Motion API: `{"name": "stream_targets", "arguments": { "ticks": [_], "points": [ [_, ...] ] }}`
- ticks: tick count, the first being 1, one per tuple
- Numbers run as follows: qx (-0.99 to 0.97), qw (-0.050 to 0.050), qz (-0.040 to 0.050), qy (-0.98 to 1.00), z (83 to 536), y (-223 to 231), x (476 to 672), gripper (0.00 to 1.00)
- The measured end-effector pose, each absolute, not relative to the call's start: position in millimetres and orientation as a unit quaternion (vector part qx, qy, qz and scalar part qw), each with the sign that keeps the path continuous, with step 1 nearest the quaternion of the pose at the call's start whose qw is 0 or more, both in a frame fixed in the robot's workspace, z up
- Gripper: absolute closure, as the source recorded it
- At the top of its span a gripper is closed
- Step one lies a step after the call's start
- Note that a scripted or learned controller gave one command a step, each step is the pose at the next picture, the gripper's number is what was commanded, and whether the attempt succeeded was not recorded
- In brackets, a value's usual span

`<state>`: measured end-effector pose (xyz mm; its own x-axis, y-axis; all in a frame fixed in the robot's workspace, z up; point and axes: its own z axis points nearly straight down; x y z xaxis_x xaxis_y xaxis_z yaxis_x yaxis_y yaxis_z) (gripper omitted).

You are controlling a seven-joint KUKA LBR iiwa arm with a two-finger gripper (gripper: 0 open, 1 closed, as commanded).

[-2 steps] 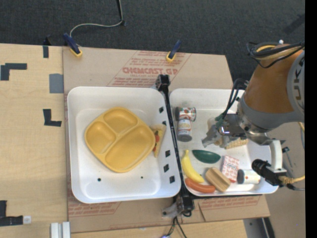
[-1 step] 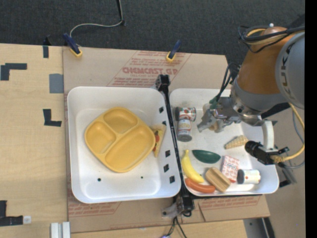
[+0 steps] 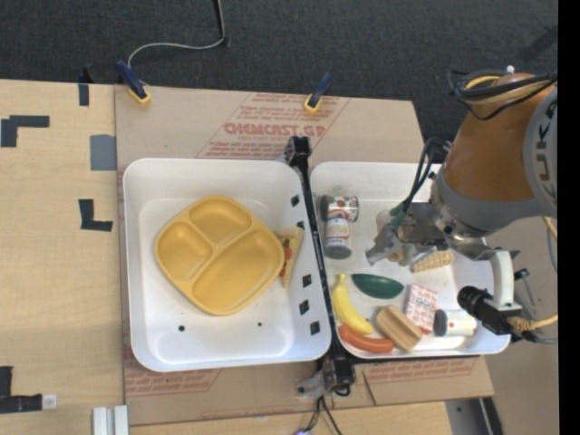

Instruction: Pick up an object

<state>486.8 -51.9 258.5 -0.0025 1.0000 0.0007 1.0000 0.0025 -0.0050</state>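
The pincer (image 3: 385, 246) hangs low inside the right white bin (image 3: 376, 172) with its fingers spread, gripping nothing, just above the dark green oval object (image 3: 377, 285), beside the small silver can with a red label (image 3: 338, 226).

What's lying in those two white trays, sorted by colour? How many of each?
Yellow: 2, the divided plate and the banana
Green: 1, the oval piece
Orange-red: 1, the sausage shape
Tan: 1, the bread roll
Red and white: 2, the can and the small packet
Total: 7 that I can tell apart; others are partly hidden.
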Motion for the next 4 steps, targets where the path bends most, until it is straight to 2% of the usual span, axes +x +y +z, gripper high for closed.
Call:
{"name": "stream_targets", "arguments": {
  "ticks": [2,3,4],
  "points": [
    [-0.707,0.001,0.002,-0.708,255.3,-61.7,484.3,1.0],
    [-0.707,0.001,0.0024,-0.708,237.4,-74.0,547.5,1.0],
    [-0.706,0.001,0.0015,-0.708,258.3,-63.1,491.1,1.0]
  ]
}}
